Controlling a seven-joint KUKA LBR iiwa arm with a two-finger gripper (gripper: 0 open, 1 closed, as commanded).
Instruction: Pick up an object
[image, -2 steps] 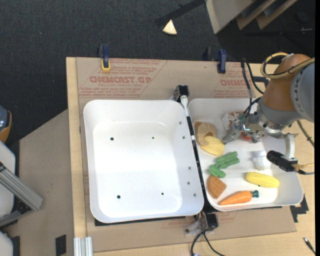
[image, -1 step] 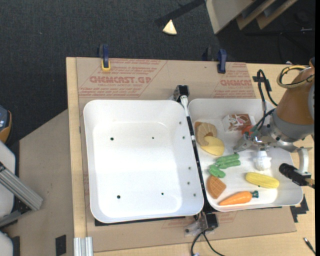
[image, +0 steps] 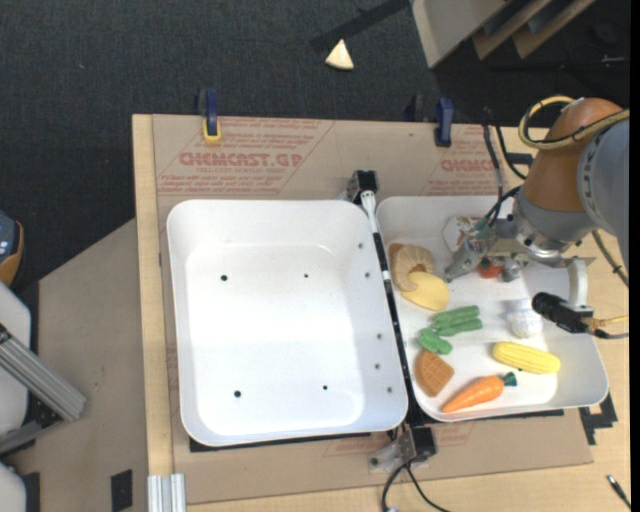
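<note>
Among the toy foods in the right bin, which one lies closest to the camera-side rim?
The orange carrot. It lies at the bin's near rim, below the yellow corn and beside the waffle; the others sit farther back.

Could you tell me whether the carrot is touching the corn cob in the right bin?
Apart. The camera view shows the carrot lying below and left of the corn cob, with a strip of bare white bin floor between them.

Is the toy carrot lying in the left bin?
No, the carrot lies in the right bin, near its front edge beside the corn.
</note>
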